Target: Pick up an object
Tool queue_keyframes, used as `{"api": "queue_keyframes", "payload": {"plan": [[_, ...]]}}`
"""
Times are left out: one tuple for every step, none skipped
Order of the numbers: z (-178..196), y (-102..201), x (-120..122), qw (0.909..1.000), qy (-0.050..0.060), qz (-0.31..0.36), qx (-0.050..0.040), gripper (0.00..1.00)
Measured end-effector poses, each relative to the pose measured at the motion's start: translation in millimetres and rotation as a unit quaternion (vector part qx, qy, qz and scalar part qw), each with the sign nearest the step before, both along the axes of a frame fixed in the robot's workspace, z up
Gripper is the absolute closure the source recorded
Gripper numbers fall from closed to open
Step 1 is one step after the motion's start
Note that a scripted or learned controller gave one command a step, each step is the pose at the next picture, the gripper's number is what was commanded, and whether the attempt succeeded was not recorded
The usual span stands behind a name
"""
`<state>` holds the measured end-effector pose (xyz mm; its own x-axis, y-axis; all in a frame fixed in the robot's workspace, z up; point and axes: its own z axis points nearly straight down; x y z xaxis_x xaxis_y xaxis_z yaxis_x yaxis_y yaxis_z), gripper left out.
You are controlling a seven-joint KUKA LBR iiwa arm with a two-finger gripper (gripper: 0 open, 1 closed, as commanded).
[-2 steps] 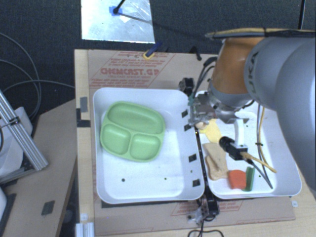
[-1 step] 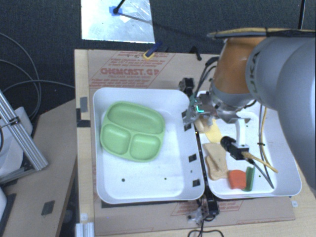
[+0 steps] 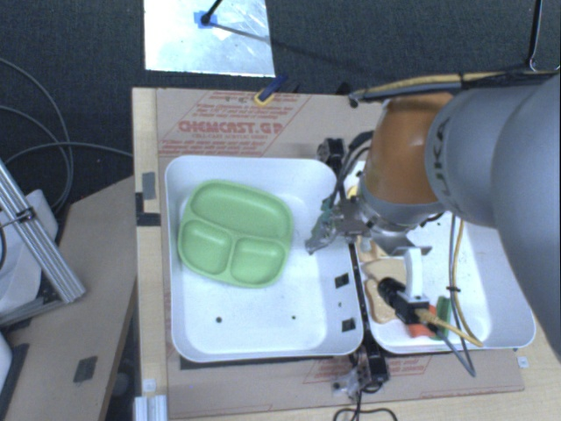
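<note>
A light green divided plate [image 3: 235, 231] lies in the left bin [image 3: 263, 327], toward its back left. My gripper [image 3: 319, 234] hangs over the right side of that bin, just right of the plate and close to the wall between the bins. Nothing shows between its tips. In the right bin [image 3: 500, 327], a flat tan object [image 3: 379, 295] lies at the front left, partly hidden by my wrist. A small orange and green object [image 3: 431, 319] lies near the front edge. The arm covers most of the right bin.
Both bins rest on a cardboard sheet [image 3: 230, 123] on the bench. A shiny foil-like sheet [image 3: 209, 24] lies behind it on the dark floor. A metal frame [image 3: 35, 248] stands at the left. Small dark specks dot the left bin's floor.
</note>
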<state>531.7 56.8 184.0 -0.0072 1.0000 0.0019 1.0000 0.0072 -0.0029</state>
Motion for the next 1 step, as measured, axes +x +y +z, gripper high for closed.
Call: {"api": "queue_keyframes", "payload": {"plan": [[-0.1, 38.1, -47.0, 1.0, 0.0, 0.0, 0.0003, 0.0]]}}
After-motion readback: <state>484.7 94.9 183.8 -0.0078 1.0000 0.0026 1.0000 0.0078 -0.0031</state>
